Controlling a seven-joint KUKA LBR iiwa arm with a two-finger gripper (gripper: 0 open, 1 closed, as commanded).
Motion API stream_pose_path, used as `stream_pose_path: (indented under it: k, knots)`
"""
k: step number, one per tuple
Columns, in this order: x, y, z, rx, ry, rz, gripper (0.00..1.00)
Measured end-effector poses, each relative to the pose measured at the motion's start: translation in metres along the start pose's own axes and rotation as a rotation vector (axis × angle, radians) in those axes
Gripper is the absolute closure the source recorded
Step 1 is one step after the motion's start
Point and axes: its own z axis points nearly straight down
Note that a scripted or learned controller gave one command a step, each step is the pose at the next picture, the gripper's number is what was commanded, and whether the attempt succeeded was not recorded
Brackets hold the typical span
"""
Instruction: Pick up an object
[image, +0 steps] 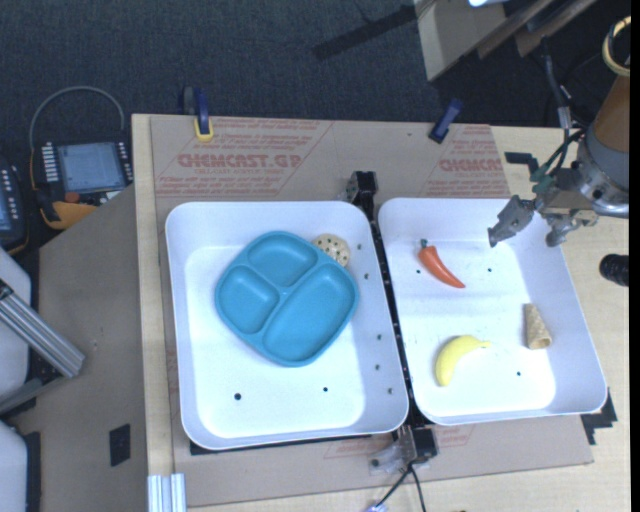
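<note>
My gripper (530, 229) hangs open over the far right part of the right bin (575, 345), with nothing between its fingers. An orange carrot (439, 265) lies in that bin, to the left of the gripper and a little nearer. A yellow banana (456, 358) rests toward the bin's front. A tan cone-shaped piece (537, 326) lies near the right wall, below the gripper.
The left bin (200, 400) holds a blue divided plate (287, 297) with a cookie (332, 248) at its far edge. Clamps (203, 127) sit on the cardboard bench behind the bins.
</note>
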Motion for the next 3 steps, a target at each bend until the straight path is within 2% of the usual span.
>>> stream_pose_path:
  k: [1, 3]
  knots:
    - [0.000, 0.002, -0.006, -0.011, -0.002, -0.002, 0.00]
    - [0.014, -0.013, 0.093, -0.005, 0.000, -0.003, 0.00]
